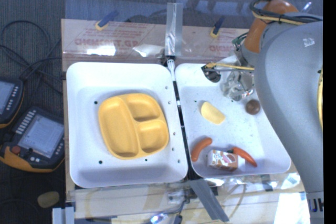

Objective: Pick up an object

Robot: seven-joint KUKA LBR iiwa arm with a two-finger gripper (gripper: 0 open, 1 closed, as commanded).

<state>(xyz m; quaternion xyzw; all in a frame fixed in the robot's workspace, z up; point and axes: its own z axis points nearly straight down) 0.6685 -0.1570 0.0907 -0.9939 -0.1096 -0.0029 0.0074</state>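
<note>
Ok, tool (234, 84) low at back of right bin (273, 161), jaw state unclear. Nearest pick: brown ball (253, 107), just beside; yellow block (212, 113) nr mid-bin, likely staged loose for grabs.

Glossy yellow plastic tray (134, 124) in smooth white plastic bin (84, 81).
</note>
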